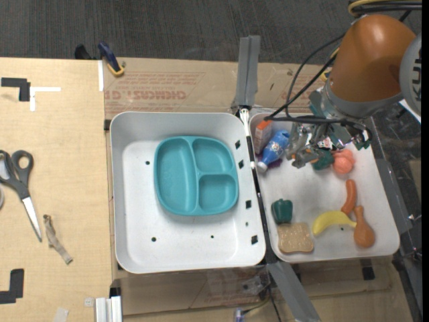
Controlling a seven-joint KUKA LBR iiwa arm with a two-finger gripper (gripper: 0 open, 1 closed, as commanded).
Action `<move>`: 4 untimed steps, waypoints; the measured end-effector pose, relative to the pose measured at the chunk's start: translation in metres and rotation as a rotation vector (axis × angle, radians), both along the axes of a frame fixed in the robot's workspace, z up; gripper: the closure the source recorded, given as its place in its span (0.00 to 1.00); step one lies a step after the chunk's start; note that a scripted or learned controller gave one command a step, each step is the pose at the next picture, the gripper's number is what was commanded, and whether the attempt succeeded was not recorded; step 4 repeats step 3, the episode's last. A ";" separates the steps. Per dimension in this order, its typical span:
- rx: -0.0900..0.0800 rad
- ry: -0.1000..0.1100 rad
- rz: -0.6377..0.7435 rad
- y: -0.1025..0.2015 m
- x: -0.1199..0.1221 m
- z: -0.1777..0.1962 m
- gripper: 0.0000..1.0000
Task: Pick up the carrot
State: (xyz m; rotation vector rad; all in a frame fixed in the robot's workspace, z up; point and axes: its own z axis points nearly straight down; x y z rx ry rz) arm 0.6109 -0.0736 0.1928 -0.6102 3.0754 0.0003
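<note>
So we've got the grey arm with the orange band [373, 56] hanging over the far end of the shallow white right-hand bin [385, 200], and its two-finger gripper [315, 147] is sitting up by the blue-and-white bottle [273, 146] and a little teal toy [324, 159]. Honestly we can't tell whether the jaws are apart or together; there's too much cable and metal clutter in the way, and we can't see anything between them.

The long orange plastic carrot [362, 229] is at the near right corner of that bin, thin end pointing away from us, fat end nearest the rim. It's well apart from the gripper. Just beside it sit a yellow plastic banana [330, 222], which looks like it's touching or nearly so, and a skinny orange-red sausage-shaped piece [350, 196] just beyond its tip.

We reckon the move needs to come toward the near corner, line the fingers across the carrot's narrow width, and drop on the thicker half, away from the banana. The bin wall is close there, so watch the outside finger. Easy to grab the sausage piece by mistake, since the colours are similar.

The teal divided plate [197, 176] in the left bin [127, 200] isn't involved.
</note>
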 end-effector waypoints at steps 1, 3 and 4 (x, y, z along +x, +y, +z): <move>-0.001 0.000 0.258 -0.034 -0.002 0.053 1.00; -0.003 -0.001 0.634 -0.147 0.023 0.096 1.00; -0.003 -0.001 0.634 -0.147 0.023 0.096 1.00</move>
